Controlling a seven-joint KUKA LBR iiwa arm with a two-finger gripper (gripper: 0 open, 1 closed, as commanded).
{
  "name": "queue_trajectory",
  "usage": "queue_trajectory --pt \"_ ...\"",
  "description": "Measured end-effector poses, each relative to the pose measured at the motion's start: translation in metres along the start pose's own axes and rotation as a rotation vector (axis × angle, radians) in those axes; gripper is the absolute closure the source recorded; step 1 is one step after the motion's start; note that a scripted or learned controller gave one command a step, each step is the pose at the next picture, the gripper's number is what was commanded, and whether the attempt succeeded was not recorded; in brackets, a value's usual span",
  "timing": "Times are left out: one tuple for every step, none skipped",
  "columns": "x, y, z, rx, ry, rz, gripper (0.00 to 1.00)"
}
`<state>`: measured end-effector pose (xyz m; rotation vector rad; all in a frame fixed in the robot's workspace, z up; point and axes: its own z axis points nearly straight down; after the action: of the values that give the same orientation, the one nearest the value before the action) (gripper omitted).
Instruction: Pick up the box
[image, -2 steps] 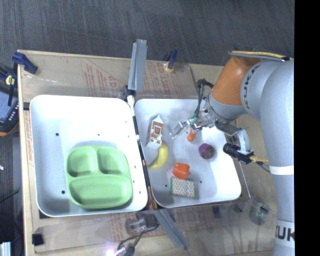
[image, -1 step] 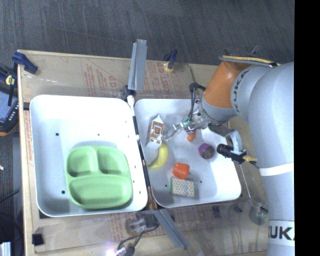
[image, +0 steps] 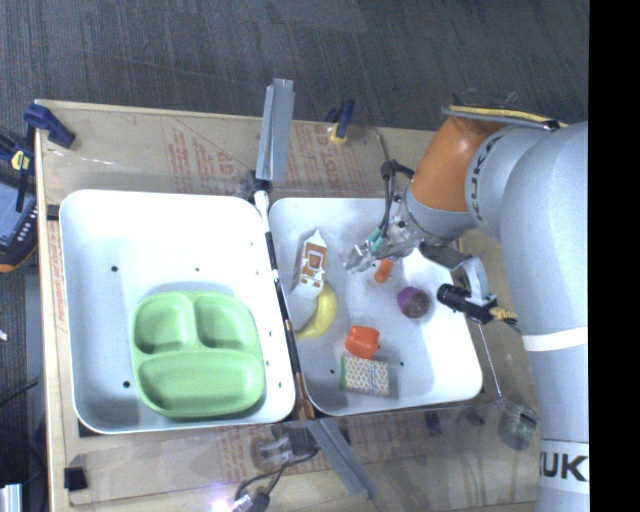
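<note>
Wooden bench (image: 150, 150) on dark carpet, two white bins.
Arm reaches from the right; gripper (image: 368, 255) low in right bin (image: 455, 375), grip unreadable, box (image: 313, 262) beside.

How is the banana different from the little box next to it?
The banana is yellow and curved; the box is white with orange print and has straight edges. The banana lies lower in the view, nearer the bin's middle, while the box sits above it, closer to the bin's top edge. Both rest in the right bin beside its left wall, almost touching each other.
</note>
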<state>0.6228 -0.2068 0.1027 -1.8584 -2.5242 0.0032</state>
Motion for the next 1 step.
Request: queue_trajectory --pt "-0.0001 -0.0001 0.0000 0.000 0.000 0.000 0.00"
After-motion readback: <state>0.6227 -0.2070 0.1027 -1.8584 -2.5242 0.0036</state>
